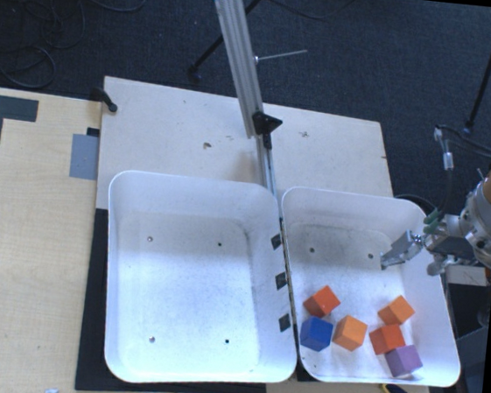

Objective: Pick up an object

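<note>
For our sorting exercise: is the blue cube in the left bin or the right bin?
Right bin. The blue cube lies on the floor of the right bin, against the wall shared with the left bin, below an orange cube.

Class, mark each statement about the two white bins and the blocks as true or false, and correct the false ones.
1. All the blocks lie in the right bin. True.
2. The blue block touches the purple block. False: they lie apart, with orange blocks between them.
3. The tool holds an orange block. False: it hangs over the right bin's far right part, apart from the blocks.
4. The purple block lies nearest the right bin's near right corner. True.
</note>
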